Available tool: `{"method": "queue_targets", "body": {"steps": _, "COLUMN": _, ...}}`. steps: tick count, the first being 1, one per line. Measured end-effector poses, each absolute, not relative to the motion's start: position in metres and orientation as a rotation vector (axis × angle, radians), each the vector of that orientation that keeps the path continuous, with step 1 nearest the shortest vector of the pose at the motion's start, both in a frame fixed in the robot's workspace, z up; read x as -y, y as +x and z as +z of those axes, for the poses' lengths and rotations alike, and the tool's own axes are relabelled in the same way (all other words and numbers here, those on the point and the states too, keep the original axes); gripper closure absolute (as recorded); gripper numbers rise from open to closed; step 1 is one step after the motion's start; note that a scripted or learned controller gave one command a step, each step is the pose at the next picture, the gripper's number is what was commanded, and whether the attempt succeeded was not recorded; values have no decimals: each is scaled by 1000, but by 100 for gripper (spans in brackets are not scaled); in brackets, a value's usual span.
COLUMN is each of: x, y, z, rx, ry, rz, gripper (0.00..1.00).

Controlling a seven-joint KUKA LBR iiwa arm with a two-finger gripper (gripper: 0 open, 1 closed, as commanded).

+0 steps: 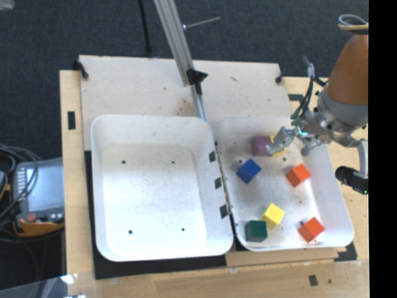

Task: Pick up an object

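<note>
Arm: I am reaching in from the right, orange band and grey wrist hanging over the right bin's far right corner.
Gripper: my gripper is pointing left and sitting low over the upper part of the right bin, just beside the purple block.
Fingers: I cannot tell whether they are apart or together; they are showing as a pale blur with a small yellowish patch at the tip, next to the purple block's right face.
Hold: I am seeing no block clearly between my fingers.
Purple block: it is lying near the bin's far wall, at my fingertips, touching or nearly so; I cannot tell which.
Blue block: it is lying below and a little left of the purple one, apart from it.
Orange block, upper: it is sitting right of the blue block, below my wrist.
Yellow block: it is resting toward the near side, mid-bin.
Green block: it is sitting just beside the yellow one, down-left, near the bin's near left corner.
Orange block, lower: it is lying close to the near wall, right of the yellow one.
Left bin: it is sitting beside the right bin, their rims meeting along the middle.
Metal rail: it is slanting down from the top toward the gap between the bins.
</note>
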State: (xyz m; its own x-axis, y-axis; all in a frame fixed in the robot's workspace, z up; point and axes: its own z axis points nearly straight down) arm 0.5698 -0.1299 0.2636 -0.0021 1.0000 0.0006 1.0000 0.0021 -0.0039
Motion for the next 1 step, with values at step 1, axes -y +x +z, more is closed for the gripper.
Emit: {"method": "queue_targets", "body": {"steps": 1, "x": 130, "y": 571, "z": 266, "rx": 2223, "ry": -2221, "rz": -1, "gripper": 0}}
